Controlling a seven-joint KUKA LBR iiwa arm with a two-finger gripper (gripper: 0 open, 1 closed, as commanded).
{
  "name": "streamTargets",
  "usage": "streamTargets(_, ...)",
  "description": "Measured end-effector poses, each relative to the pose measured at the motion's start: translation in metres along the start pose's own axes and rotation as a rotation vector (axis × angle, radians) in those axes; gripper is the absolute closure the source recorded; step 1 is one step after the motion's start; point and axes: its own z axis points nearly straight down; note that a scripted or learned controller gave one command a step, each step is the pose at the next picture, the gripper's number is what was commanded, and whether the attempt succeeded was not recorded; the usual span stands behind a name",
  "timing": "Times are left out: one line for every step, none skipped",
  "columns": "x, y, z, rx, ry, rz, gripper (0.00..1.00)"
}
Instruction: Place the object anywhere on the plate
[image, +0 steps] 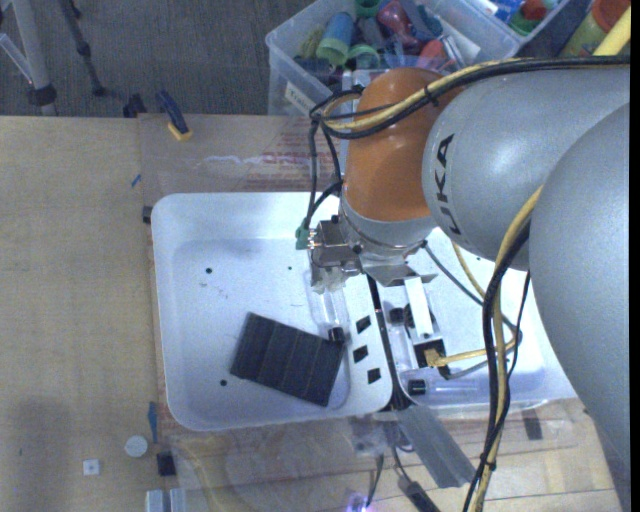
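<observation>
Dark ridged object (288, 358) lies tilted in the left white bin (190, 260), just beside the tool (330, 320), whose grip I cannot tell.

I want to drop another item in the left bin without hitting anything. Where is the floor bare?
The left bin is bare along its far wall and left side, from the far left corner down to the dark slab. A narrower strip runs along the near wall, left of the slab. It is crowded on the right, where the gripper hangs beside the slab, over the divider.
</observation>
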Motion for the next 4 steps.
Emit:
streamTargets(0.000,0.000,0.000,0.000,0.000,0.000,0.00)
streamTargets(-0.001,0.001,-0.009,-0.001,-0.001,0.001,1.00)
streamTargets(0.000,0.001,-0.009,-0.001,-0.001,0.001,0.00)
streamTargets(-0.001,0.001,-0.019,-0.002,-0.001,0.003,1.00)
